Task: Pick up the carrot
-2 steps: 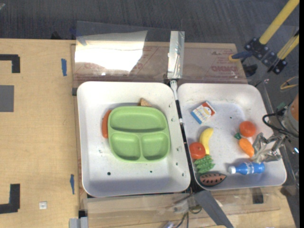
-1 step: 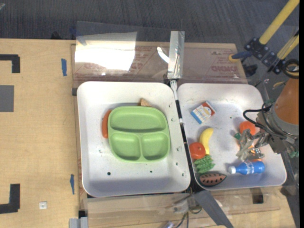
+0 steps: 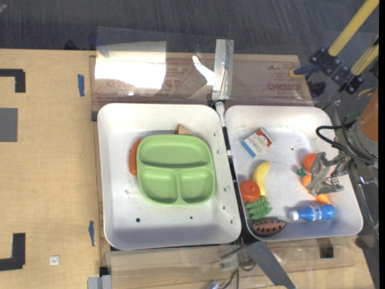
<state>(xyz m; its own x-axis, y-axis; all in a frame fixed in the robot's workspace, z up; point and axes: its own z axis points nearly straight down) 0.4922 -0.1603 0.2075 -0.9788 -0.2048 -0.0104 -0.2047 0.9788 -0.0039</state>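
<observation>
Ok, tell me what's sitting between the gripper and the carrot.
Nothing visible does. The gripper is right over the carrot in the right bin; the blue bottle lies close beside them.

Carrot: orange, small, lying in the right-hand white bin, at the right of the frame and roughly mid-height. It is partly covered by the claw, so its full outline and orientation cannot be determined. One orange portion shows at the claw's upper left; a second orange patch shows just below the claw. A blue and white bottle lies just below that patch.
</observation>
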